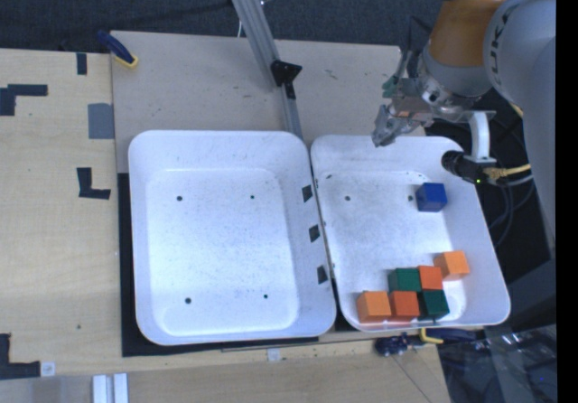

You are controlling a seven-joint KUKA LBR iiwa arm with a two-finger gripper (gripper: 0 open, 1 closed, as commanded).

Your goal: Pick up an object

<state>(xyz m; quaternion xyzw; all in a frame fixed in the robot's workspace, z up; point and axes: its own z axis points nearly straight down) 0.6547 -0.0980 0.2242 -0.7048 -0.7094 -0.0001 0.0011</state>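
The right bin holds a blue cube near its far right side and a cluster of orange and green cubes at its near edge (some overlap, so their count is unclear). The left bin sits beside it. The gripper hangs over the right bin's far rim; how its tips stand, I cannot tell.

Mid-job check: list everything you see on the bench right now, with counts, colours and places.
Blue block: one, blue, right bin, upper right, alone.
Orange blocks: four, orange, clustered at the right bin's near end.
Green blocks: two, dark green, within that cluster.
Right bin: one, white, holds all blocks.
Left bin: one, white, beside it.
Metal post: one, grey, behind the bins.
Arm: one, grey with orange band.
Gripper: one, at the right bin's far rim.
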